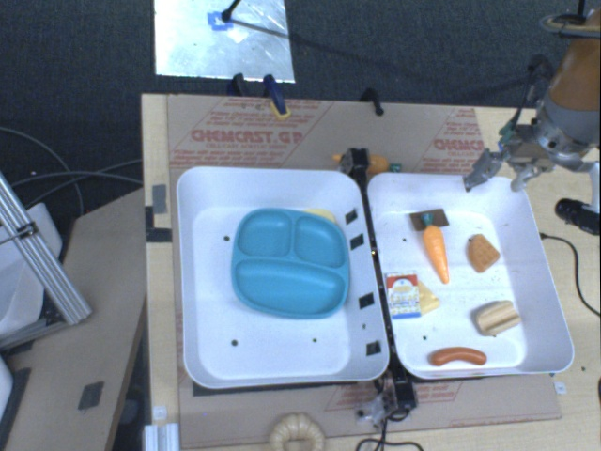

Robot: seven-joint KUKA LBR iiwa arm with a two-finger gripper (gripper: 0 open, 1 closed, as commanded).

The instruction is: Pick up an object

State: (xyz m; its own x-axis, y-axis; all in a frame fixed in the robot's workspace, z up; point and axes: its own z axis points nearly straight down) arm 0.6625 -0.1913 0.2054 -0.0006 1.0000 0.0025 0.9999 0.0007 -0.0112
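Carrot (pixel 434 251) lies between bread (pixel 483 253) (right) and carton (pixel 403 295).

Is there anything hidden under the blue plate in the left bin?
A pale yellow edge peeks out from under the blue plate at its far rim. The plate covers the rest of it, so what it is cannot be told. Elsewhere the plate lies flat on the left bin.

In the right bin (pixel 540 280) you have a carrot (pixel 434 252) pointing down, a brown bread slice (pixel 483 252), a bread roll (pixel 497 318), a sausage (pixel 458 356) and a small red-and-white carton (pixel 403 294), all lying apart.
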